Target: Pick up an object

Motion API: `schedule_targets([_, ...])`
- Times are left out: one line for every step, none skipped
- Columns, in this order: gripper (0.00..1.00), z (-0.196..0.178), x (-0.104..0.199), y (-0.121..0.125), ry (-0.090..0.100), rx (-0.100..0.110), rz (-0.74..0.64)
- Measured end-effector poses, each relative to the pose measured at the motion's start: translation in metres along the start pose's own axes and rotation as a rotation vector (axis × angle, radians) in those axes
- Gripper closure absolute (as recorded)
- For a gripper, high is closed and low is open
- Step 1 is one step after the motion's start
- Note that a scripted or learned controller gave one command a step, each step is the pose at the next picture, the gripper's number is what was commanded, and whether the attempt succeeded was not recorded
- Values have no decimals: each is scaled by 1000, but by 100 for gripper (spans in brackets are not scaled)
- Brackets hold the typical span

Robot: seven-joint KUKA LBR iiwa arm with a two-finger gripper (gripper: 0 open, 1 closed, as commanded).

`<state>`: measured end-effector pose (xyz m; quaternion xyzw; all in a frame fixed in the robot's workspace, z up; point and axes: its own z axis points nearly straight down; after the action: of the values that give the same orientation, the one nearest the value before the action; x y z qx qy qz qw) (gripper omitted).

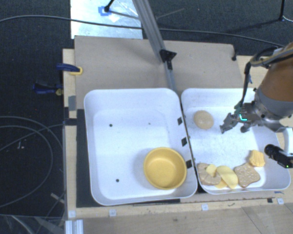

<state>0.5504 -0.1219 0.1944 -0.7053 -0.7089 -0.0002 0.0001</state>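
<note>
Over in the left bin [102,130] sits a yellow bowl [165,167], low against the near wall, well away from the action. Crossing to the right bin [212,145], there's a pale round bun [203,119] lying alone near the far-left corner, and that looks like the likeliest target. Just to its right hovers the gripper [236,124], its dark fingers [228,125] spread apart and holding nothing, close beside the bun but not around it. To do this well, the arm should slide left until the fingers straddle the bun, drop low enough to catch its widest part, then close evenly (a rounded thing like that may well squirt out of an off-centre pinch). Along the near edge lies a cluster of food pieces [229,174], crowded and touching, a harder pick. Further right, the orange-banded arm [282,82] reaches in over the table [127,62].
</note>
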Motion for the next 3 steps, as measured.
schedule_targets([0,-1,0,0,0,-1,0])
schedule_targets([0,49,10,4,0,3,-2])
schedule_targets([0,102,10,3,0,4,4])
